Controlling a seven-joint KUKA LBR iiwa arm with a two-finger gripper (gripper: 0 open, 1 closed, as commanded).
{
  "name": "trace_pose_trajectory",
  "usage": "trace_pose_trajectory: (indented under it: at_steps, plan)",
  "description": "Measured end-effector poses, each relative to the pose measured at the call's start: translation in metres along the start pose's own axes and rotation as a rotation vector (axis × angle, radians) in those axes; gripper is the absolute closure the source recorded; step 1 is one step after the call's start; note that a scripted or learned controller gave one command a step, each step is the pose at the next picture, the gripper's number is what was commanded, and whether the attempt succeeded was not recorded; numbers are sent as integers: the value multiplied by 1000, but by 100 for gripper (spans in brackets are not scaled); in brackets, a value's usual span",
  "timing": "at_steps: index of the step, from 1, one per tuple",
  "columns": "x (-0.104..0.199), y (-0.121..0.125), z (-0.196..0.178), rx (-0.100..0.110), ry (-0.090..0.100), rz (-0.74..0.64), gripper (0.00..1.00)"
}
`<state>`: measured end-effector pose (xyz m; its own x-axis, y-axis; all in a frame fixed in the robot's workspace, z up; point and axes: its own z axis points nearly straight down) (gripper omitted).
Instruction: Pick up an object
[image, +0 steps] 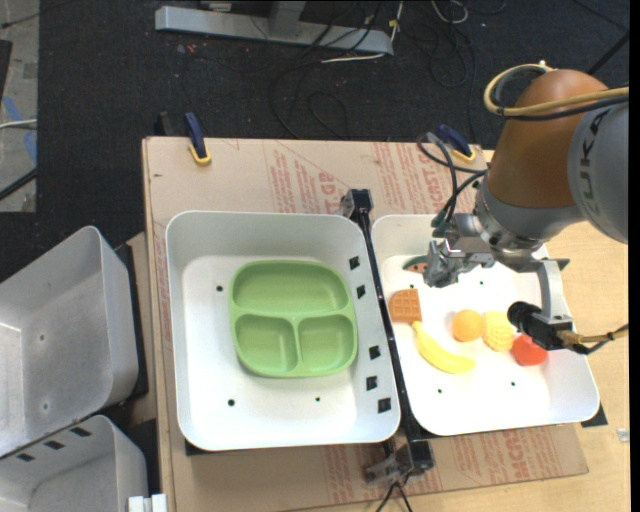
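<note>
**Arm poised over the toy-food bin, nothing picked yet**

The grey arm with the orange band (548, 130) comes in from the upper right of the frame and bends down over the right-hand shallow white bin (560, 405). Its two-finger gripper (440, 268) hangs near that bin's upper left part, above bare white floor. Whether it is spread or closed I cannot tell from here; the metal parts blur together, and I see no object in it.

The things to choose from lie in a loose row across the middle of the right bin: a small orange waffle-like square (405, 305) at the left edge beside the divider, a yellow plastic banana (443, 352) just below and right of it, an orange ball-shaped fruit (466, 324) touching a bumpy yellow piece (497, 330), and a red piece (529, 350) furthest right, partly under a black fitting on the arm. The left-hand white bin (190, 300) holds a pale green three-compartment plastic tray (294, 317), well apart from the gripper.

This looks to me like the approach step, before any grasp. The nearest candidate is the waffle square, just below and left of the gripper. The next move calls for shifting over one object, lining up so it sits squarely between the tips, then descending. The ball and bumpy piece touch, so going for either risks nudging the other
</note>
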<state>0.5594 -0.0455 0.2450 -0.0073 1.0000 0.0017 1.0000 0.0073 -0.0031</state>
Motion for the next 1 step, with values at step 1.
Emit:
trace_pose_trajectory:
  at_steps: [1]
  plan:
    - [61, -15, 0, -1, 1, -2, 100]
